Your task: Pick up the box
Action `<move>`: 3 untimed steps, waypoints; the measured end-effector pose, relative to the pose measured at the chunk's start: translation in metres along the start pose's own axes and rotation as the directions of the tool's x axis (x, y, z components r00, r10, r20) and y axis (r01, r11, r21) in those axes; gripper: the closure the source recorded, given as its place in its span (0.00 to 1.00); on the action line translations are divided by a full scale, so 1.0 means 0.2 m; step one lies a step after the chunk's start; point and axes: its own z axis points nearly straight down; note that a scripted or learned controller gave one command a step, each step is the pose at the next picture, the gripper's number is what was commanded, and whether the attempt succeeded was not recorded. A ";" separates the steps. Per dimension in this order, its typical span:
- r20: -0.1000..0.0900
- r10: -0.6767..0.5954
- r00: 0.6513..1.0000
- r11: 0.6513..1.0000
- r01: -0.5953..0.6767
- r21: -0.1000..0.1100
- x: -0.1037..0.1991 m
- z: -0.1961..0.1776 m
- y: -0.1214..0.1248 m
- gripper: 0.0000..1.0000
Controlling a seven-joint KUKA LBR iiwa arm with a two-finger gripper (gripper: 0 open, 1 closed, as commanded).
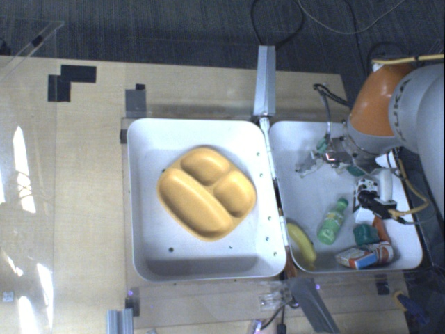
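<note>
We are looking down on a robotics lab: a grey-and-orange industrial arm reaches over a pale wooden bench fitted with two white bins and aluminium brackets. Loose black cables trail across dark carpet behind the bench.

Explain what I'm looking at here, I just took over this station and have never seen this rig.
One fixed camera looks down at a slant on a wooden bench with two shallow white bins. The grey robot arm with an orange band reaches in from the right; its two-finger gripper hangs over the right white bin, and nothing is visible between its fingers. The left white bin holds a large yellow lobed plastic mould. The right bin holds a yellow banana, a green plastic bottle, a small teal object and a flat white-and-orange box near the front edge, which is the thing to pick up.
</note>
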 end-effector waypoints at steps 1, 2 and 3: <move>-0.009 -0.002 1.000 1.000 0.002 0.024 -0.16 0.02 0.17 0.00; -0.001 -0.099 0.995 0.995 0.099 0.001 0.07 0.00 -0.01 0.00; 0.000 -0.096 0.995 0.995 0.096 -0.001 0.04 0.00 -0.12 0.00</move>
